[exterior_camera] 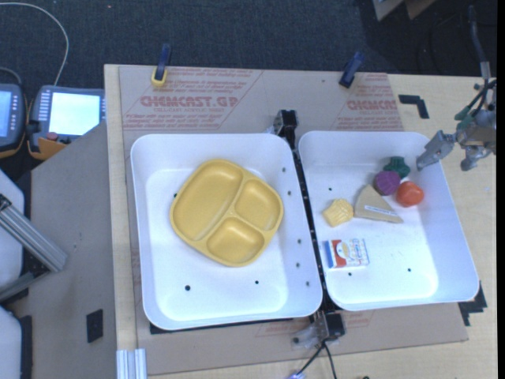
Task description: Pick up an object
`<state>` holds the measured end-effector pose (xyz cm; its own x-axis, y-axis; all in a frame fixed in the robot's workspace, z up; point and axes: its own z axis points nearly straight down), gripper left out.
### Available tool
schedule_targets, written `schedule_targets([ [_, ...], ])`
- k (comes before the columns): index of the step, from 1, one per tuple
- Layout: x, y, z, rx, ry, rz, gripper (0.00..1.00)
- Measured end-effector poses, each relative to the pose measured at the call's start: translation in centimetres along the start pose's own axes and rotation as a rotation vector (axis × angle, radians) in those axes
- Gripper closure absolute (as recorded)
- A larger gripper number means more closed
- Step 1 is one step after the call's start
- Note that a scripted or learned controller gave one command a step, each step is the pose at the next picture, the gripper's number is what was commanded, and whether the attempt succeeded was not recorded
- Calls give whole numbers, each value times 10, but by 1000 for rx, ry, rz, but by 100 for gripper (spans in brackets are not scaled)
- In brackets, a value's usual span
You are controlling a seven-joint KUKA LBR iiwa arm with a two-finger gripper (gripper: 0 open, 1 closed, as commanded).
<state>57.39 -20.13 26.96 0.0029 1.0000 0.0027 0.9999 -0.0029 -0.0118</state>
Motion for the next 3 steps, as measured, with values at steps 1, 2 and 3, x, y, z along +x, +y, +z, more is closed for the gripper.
schedule_targets([
  [1,1,2,-6,-11,-3,-3,0],
  [2,0,-7,42,-6,-1,-2,0],
  [3,3,-7,85,-6,-1,-3,0],
])
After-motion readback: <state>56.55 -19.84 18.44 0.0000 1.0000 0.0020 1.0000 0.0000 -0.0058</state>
